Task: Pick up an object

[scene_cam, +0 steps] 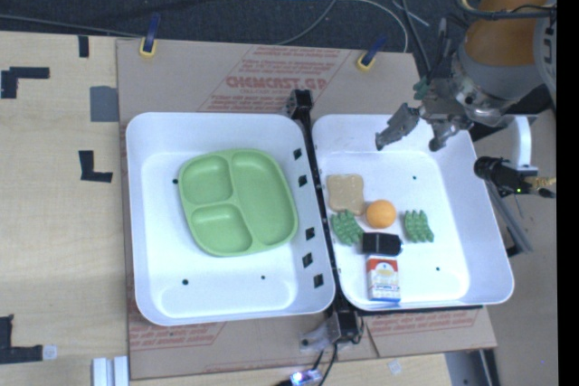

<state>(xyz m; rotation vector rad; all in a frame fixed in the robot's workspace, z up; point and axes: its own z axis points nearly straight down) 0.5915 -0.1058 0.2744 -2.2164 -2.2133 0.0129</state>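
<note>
- 2 shallow white bins sit side by side on the surface [63, 194]: the left bin [149, 285] and the right bin [461, 221], their inner walls touching along a black divider.
- The left bin holds 1 thing, a green divided plate [237, 200] with 3 compartments, lying flat near the bin's middle.
- The right bin holds 6 small things, clustered in its left and centre part.
- 1 tan square piece [345, 192] lies nearest the divider (it looks like a slice of bread).
- 1 orange ball [381, 213] rests just beside the tan piece, to its right.
- 2 green ridged pieces: one [346, 227] below the tan piece, the other [417, 226] right of the ball.
- 1 small black block [381, 243] lies under the ball, touching the left green piece.
- 1 red, white and blue box [384, 278] lies below the black block.
- 1 hand [419, 133] hovers over the right bin's upper edge, its 2 fingers spread apart with nothing between them, well apart from the cluster.
</note>
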